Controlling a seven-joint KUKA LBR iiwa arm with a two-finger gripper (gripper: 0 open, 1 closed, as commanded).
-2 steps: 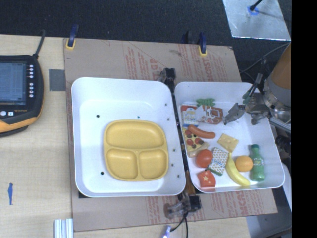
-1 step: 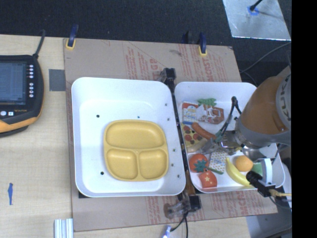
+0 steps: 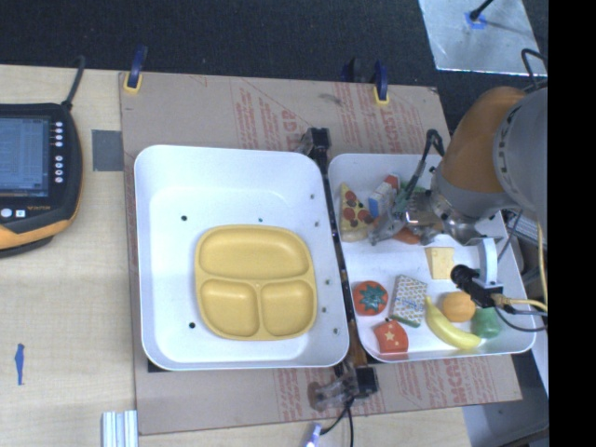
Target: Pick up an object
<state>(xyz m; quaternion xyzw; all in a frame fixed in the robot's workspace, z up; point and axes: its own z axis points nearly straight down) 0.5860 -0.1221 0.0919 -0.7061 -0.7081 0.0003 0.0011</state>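
Arm (image 3: 484,156), grey with an orange band, enters from the right of the frame and reaches down-left into the right bin (image 3: 372,164). The gripper (image 3: 399,220) sits low in the upper middle of that bin; whether it is released or clenched cannot be told here, and no object is seen grasped in it.

The right bin is shallow, white and smooth-walled. Its contents lie as follows:
- Pizza slice toy (image 3: 351,212), flat and wedge-shaped, long axis running top to bottom of the frame, near the bin's left wall.
- Small red-and-blue item (image 3: 385,194), just beside the gripper on its upper left.
- Yellow square block (image 3: 440,262), flat, below the gripper.
- Red round toy (image 3: 370,297), with a green mark on top.
- Patterned rectangular packet (image 3: 408,299), long axis slightly tilted from vertical.
- Banana (image 3: 451,327), curved, long axis running diagonally from upper left to lower right.
- Orange ball (image 3: 456,305) and green toy (image 3: 486,322), touching or nearly touching the banana.
- Red strawberry-like piece (image 3: 391,337), at the lower left corner.

The left bin (image 3: 168,250) holds a yellow compartment tray (image 3: 253,280) with rounded corners, one long section above two smaller ones. Open white floor surrounds the tray on all sides.

A teach pendant (image 3: 35,180) lies at the far left of the frame on the bench (image 3: 56,343).
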